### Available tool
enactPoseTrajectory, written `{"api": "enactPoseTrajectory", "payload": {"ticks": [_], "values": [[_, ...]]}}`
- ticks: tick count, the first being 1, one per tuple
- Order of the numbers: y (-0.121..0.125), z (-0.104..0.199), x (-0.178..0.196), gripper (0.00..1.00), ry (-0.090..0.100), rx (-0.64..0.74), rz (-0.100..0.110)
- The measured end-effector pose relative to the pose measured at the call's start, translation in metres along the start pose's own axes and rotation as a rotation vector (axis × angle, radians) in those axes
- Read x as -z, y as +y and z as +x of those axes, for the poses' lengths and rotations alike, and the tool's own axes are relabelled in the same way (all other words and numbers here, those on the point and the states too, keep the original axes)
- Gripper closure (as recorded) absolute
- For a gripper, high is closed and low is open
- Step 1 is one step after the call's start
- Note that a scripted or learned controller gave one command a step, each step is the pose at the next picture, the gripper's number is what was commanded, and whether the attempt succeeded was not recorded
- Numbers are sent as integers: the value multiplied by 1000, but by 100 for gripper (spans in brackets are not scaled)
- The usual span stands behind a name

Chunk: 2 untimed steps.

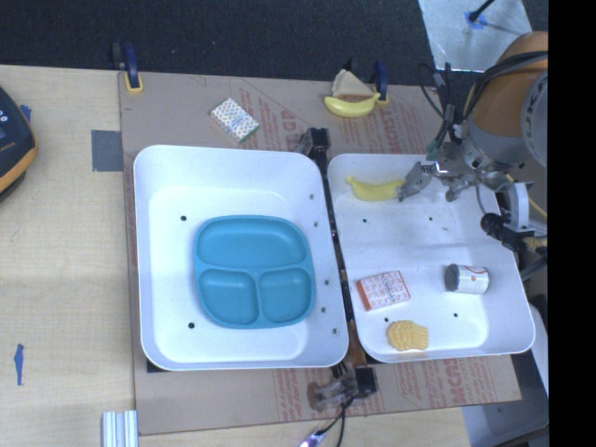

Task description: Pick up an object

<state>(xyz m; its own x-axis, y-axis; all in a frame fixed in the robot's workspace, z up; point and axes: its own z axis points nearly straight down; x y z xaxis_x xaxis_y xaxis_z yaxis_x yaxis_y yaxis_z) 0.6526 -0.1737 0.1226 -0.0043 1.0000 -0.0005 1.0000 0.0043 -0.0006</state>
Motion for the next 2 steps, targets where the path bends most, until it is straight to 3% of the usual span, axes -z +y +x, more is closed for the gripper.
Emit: {"api": "enactPoseTrajectory", "payload": {"ticks": [1, 2], "values": [[-53, 55, -31, 0, 0, 2, 4], [-5, 26, -30, 0, 0, 1, 1]]}}
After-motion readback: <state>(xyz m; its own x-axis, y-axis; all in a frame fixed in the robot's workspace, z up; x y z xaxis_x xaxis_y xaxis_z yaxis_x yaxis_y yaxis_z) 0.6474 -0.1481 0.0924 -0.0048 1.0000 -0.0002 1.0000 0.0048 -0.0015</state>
